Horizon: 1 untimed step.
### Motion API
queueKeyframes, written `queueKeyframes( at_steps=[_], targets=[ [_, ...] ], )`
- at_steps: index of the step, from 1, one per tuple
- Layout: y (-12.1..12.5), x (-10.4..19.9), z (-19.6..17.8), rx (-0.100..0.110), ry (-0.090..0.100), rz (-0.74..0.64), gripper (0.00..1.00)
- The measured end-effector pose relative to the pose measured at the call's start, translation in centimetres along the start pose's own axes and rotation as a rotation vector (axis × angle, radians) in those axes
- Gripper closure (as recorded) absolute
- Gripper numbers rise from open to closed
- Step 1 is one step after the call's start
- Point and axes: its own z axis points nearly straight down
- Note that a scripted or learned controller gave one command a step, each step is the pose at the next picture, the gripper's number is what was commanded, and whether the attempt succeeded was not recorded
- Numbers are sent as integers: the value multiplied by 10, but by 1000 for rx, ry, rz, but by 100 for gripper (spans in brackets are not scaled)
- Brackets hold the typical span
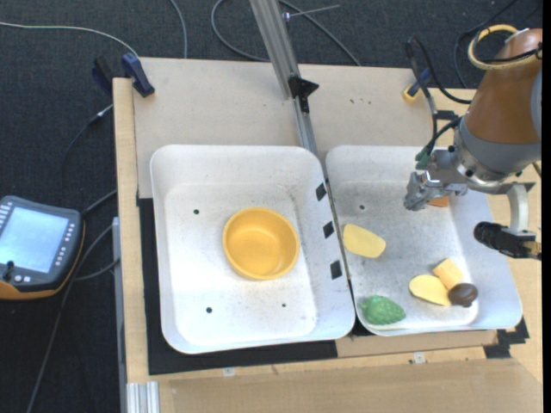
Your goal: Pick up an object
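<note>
In the right bin (379, 166) at the right of the frame, the gripper (422, 192), its opening impossible to tell, hangs low beside something orange (439, 201), so it should centre over that piece before lifting slowly

**Count of items on the worktop**

Two shallow white bins sit side by side: a left bin (172, 231) and a right bin (379, 166). The left bin holds one yellow bowl (261, 243). The right bin holds five small items: one pale yellow piece (364, 241), one green piece (381, 309), one yellow wedge (428, 290), one yellow cylinder (447, 272) and one dark brown ball (463, 294).
</note>
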Motion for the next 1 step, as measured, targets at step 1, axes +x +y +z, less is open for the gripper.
queueKeyframes(
  at_steps=[1],
  targets=[
    [1, 0, -15, 4, 0, 1, 100]
  ],
)
